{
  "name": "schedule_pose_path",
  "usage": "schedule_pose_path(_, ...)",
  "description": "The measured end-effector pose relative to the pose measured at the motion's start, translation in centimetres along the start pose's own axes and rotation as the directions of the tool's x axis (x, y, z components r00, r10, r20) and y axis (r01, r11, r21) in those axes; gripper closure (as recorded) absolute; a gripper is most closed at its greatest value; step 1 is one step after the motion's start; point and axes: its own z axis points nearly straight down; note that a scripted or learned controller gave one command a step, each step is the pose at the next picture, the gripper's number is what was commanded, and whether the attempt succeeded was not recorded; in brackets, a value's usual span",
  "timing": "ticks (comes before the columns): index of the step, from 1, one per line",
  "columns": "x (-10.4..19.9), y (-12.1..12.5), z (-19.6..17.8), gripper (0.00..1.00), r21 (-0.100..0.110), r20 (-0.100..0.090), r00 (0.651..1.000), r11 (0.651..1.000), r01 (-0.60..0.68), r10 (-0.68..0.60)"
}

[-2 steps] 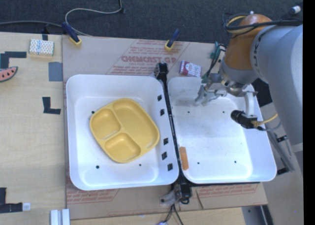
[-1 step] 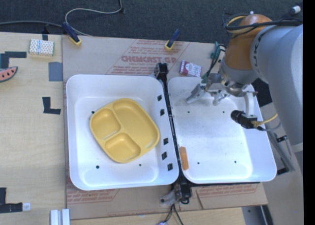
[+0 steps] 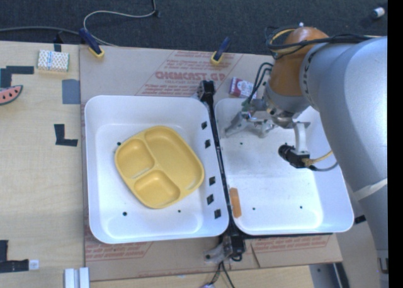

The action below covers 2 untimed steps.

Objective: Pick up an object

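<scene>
Fingers [image 3: 234,124] of the two-finger gripper [image 3: 249,123] are standing spread apart and gripping nothing, low over the right shallow white bin [image 3: 327,217] near its upper left corner. You are seeing the small orange stick-shaped object [image 3: 235,202] lying against that bin's left wall, long axis running top to bottom. The yellow divided plastic tray [image 3: 158,166] is resting in the left shallow white bin [image 3: 104,217].

Robot lab: taped bench [image 3: 38,154], cables [image 3: 119,12].

Grey arm [image 3: 352,91] reaching in, hand [image 3: 252,121] low.
</scene>
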Motion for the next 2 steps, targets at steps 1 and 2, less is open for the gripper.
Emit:
schedule_pose_path(1,0.03,0.05,-1.03,1.00,-0.002,0.000,1.000,1.000,0.001,-0.001)
schedule_pose_path(2,0.03,0.05,-1.03,0.00,-0.002,0.000,1.000,1.000,0.001,-0.001)
